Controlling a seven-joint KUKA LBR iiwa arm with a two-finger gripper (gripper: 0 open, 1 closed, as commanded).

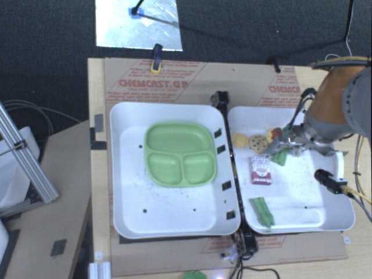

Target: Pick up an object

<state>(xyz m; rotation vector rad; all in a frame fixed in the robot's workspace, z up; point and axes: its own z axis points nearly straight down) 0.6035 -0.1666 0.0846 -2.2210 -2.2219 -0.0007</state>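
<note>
In the right bin (pixel 334 211) lie several small items. A yellow piece (pixel 240 140) and a speckled cookie (pixel 257 143) sit near its left wall. A red and yellow toy (pixel 274 135) lies just beside them. My gripper (pixel 288 140) hangs low over the upper middle of this bin, right above a green piece (pixel 281 156) and touching or nearly touching it. A red packet (pixel 261 171) lies below and to the left of the gripper. A green pod (pixel 263 211) rests near the bin's front edge.
The left bin (pixel 128 208) holds a green divided plate (pixel 180 154). The arm's grey body and orange band (pixel 337 97) cover the right bin's upper right corner. A black divider with clips (pixel 228 156) runs between the bins.
</note>
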